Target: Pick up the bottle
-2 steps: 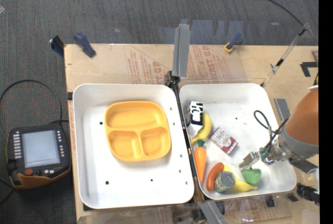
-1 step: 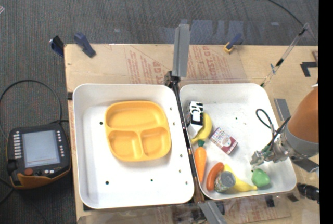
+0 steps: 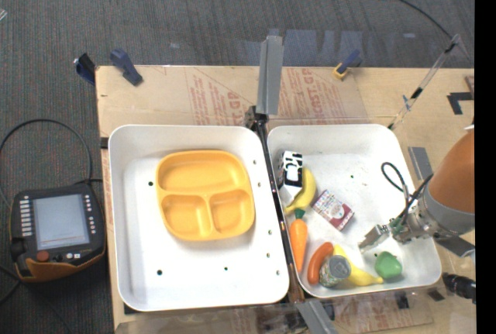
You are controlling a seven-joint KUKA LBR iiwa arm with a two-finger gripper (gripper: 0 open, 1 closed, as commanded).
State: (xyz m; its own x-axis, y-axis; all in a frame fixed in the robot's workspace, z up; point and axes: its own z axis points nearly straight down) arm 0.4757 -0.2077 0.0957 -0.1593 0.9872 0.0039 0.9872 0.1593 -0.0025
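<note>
Item: black-and-white patterned plastic bottle [image 3: 291, 167], lying at ten o'clock in the right-hand shallow white bin [image 3: 364, 137], close to its left wall.

Detail: small, short and glossy, touching the yellow banana [image 3: 304, 193] at its five o'clock. Two-finger gripper [image 3: 377, 236] hangs well apart at the bin's four o'clock, beside the green pepper [image 3: 390, 266]; whether apart or together cannot be told. Risks: closing on the banana instead; bottle skidding against the wall; smooth surface slipping free.

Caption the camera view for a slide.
Gripper low in right bin near green pepper; yellow tray in left bin.
</note>
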